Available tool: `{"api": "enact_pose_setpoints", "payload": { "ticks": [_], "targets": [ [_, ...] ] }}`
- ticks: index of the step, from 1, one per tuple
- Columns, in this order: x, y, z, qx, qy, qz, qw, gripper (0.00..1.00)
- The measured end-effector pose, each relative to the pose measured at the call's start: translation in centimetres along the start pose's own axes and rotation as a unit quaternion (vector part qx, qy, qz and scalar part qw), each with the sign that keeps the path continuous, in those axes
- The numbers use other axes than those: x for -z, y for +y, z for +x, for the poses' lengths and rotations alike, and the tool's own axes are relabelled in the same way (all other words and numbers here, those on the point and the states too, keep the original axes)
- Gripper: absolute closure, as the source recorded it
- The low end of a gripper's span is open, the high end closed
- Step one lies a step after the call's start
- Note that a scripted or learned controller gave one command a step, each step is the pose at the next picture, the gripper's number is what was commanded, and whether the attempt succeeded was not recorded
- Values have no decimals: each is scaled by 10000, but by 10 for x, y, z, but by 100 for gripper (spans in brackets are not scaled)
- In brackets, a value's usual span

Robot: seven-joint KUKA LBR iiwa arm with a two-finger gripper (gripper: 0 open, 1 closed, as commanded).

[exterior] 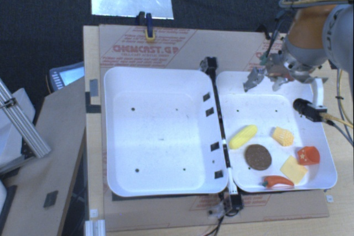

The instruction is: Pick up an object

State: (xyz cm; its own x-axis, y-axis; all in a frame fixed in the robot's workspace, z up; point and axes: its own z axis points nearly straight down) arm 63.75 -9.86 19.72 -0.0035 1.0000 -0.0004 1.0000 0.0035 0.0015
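End effector: the grey two-finger end effector (264, 79) hangs over the far edge of the right-hand shallow white plastic bin (260, 105). Two finger pieces show, one to the left and one to the right, spread apart with nothing between them; it looks released.
Arm: a grey arm with an orange band (318, 19) enters from the right, above the bin's far corner.
Objects to pick: six small toy food pieces lie in the near half of the right bin, well apart from the end effector.
Details: a yellow banana-shaped piece (243, 136) lies nearest the divider; a round brown disc (258, 157) is just beside it; a yellow corn-like chunk (283, 136) sits further right; a red block (308, 155) is near the right wall; a pale yellow wedge (293, 169) and an orange-red carrot-like piece (277, 181) lie at the near edge.
Left bin: the left-hand shallow white bin (116, 96) holds nothing visible.
Step in hand: judged as the approach, before any grasp.
Next move: likely calls for travelling toward the near half, centring over one piece, descending, then closing.
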Motion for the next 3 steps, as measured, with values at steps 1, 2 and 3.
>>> {"api": "enact_pose_setpoints", "payload": {
  "ticks": [1, 2, 3],
  "targets": [
    [11, 1, 0, 12, 0, -19, 10000, 100],
    [19, 33, 66, 38, 13, -21, 10000, 100],
    [33, 32, 122, 35, 14, -11, 10000, 100]
  ]
}}
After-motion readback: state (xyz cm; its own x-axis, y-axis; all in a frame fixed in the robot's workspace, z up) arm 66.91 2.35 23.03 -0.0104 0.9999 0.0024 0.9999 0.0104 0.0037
